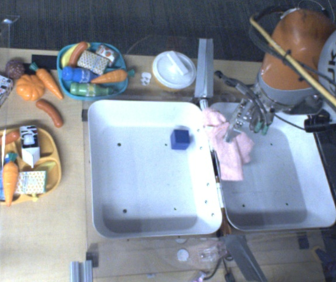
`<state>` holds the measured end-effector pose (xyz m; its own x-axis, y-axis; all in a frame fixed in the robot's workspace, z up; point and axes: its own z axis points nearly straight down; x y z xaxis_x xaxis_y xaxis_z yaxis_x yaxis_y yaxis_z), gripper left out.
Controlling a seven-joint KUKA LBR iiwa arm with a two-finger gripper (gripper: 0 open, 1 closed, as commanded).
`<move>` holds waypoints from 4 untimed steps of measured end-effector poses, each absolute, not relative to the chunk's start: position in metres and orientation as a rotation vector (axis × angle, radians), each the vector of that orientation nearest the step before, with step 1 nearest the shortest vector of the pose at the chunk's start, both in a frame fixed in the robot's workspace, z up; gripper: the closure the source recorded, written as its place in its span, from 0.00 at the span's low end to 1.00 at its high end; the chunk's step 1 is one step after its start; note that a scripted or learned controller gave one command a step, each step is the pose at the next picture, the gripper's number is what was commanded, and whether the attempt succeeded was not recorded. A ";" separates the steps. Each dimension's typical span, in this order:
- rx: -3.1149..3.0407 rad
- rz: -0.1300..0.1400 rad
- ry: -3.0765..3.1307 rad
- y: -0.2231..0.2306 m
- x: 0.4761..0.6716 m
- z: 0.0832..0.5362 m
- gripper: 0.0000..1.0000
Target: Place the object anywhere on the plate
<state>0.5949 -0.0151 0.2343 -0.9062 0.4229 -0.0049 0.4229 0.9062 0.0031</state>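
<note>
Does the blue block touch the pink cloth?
Apart. The camera view shows bare white bin floor between the blue block and the pink cloth.

Blue cube point(180, 138) sits alone in left bin point(150, 216). Pink cloth point(231, 151) draped at right bin's point(285, 210) left edge; gripper point(247, 119) just over it.

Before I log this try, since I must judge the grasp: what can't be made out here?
- Jaws state: the gripper is small and blurred over the pink cloth.
- Cloth's upper part: hidden under the gripper.
- Arm: cut off by the right edge.
- Whether the blue cube is the task object.
</note>
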 end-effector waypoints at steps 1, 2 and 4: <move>0.057 0.003 3.136 0.038 0.593 0.235 1.00; -0.012 0.005 3.134 0.083 0.604 0.226 1.00; -0.011 0.006 3.135 0.183 0.618 0.227 1.00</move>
<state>0.6176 0.1833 0.2274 -0.9999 -0.0073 -0.0070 -0.0073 1.0000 0.0036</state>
